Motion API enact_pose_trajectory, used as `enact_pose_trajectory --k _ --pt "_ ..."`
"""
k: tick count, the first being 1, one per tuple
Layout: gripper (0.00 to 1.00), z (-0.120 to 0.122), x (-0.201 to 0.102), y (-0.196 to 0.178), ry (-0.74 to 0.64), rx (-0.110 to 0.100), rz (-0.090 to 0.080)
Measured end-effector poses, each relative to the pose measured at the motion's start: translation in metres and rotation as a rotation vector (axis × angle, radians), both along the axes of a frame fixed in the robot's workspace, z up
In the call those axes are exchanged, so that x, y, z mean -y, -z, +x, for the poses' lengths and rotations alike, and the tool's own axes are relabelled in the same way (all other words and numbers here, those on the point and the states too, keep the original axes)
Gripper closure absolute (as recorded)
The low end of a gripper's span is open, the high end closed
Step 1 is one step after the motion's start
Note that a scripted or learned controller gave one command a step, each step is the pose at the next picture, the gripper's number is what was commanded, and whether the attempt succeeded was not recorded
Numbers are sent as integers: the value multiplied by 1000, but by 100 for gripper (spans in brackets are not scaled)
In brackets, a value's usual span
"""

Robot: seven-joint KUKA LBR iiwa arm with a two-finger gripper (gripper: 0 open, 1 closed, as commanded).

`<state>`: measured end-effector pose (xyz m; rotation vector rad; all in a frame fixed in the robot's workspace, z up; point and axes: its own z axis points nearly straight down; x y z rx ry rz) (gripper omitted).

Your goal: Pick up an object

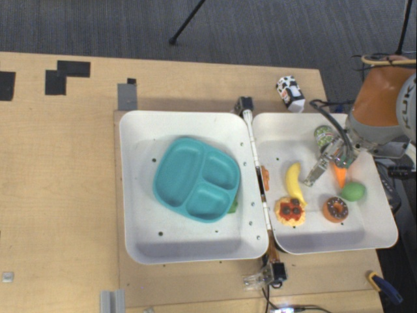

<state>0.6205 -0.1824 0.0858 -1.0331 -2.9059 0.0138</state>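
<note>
Grey carpet lay behind the wooden bench (58, 175). A teal divided plate (197, 178) sat in the left bin (140, 240). In the right bin (371, 230), the tool (317, 173) hung with fingers spread, pinching nothing, at 3 o'clock from a banana (294, 182). A carrot (340, 174) lay at the tool's 3 o'clock, a green ball (353, 191) at its 4, a donut (336, 208) at its 5.

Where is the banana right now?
In the right bin, the banana lies near its left side, just above the small pizza-like toy.
</note>
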Motion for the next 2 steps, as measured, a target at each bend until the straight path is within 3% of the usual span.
enact_pose_trajectory --k 1,2 --pt "100 6 2 -12 1 34 -12" --pt "100 7 -48 -82 155 63 -15"
